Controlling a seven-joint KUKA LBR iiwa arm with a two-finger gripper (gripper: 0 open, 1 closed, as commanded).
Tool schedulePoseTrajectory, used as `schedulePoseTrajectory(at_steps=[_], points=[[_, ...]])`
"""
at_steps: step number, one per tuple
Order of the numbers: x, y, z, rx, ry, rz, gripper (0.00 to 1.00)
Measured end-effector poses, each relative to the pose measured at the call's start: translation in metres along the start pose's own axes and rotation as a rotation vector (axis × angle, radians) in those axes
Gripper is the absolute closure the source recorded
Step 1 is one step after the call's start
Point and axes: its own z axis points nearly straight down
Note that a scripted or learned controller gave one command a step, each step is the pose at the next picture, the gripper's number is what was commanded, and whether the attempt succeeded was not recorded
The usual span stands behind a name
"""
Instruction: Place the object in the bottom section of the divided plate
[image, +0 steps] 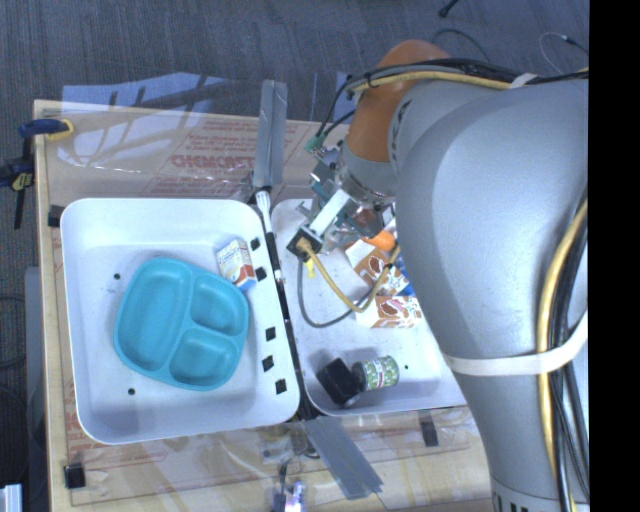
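A blue divided plate (182, 322) lies in the left bin (90, 240), with its three sections bare. A small white and orange carton (235, 262) rests just off the plate's upper right rim. My gripper (358, 214) hangs low over the upper part of the right bin (312, 390), above a heap of orange and white packets (388, 290). My wrist and arm cover most of that bin.
A small bottle (360, 376) with a black cap and green label lies near the front of the right bin. The grey arm fills the right side of the view. A metal bar (268, 130) runs along the divide behind the bins.
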Motion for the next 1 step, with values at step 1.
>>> schedulePoseTrajectory(at_steps=[1], points=[[0.0221,-0.0734,0.0005,-0.005,0.0,-0.185,1.0]])
